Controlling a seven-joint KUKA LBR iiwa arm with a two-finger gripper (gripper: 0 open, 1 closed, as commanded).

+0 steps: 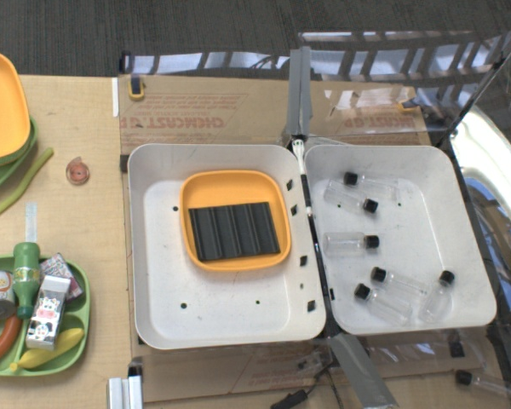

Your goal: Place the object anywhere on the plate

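An orange square plate [235, 182] with rounded corners lies in the upper middle of the left bin [230, 318]. A black ridged rectangular object [235, 232] lies flat on the plate and covers most of its lower half. In the right bin [460, 313] lie several clear vials with black caps, among them one near the back [360, 201], one in the middle [356, 242] and one at the front right [437, 290].
On the bench to the left stand an orange dish stacked on green ones [0, 118], a small pink item [77, 171], and a green plate [78, 335] of toy food and bottles. A metal frame [392, 54] runs behind the right bin.
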